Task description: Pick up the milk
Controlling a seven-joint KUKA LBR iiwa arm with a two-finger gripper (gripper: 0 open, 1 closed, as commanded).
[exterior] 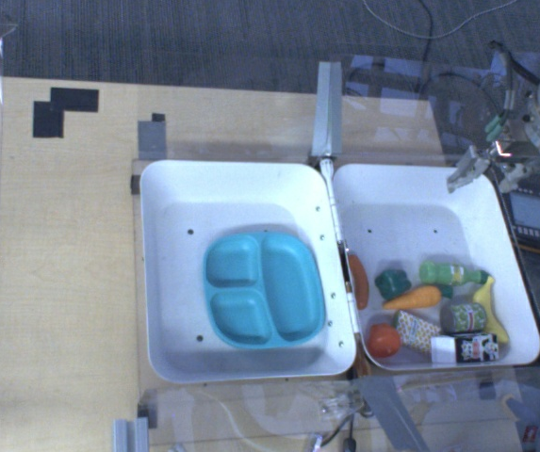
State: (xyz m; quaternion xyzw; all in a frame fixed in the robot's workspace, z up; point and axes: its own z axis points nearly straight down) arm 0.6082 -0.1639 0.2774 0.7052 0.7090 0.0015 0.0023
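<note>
The milk (467,348) is a small white carton with black cow patches. It lies on its side at the front right corner of the right bin (411,205). My gripper (492,171) hangs over that bin's far right corner, well away from the milk and higher than the items. Its two grey fingers are spread apart, open, with nothing between them.
Packed around the milk are a grey can (463,316), a banana (492,307), a patterned box (417,329), a tomato (383,340), a carrot (413,298), a green bottle (452,274) and a dark green piece (392,282). A blue divided tray (263,287) lies in the left bin (171,252).
</note>
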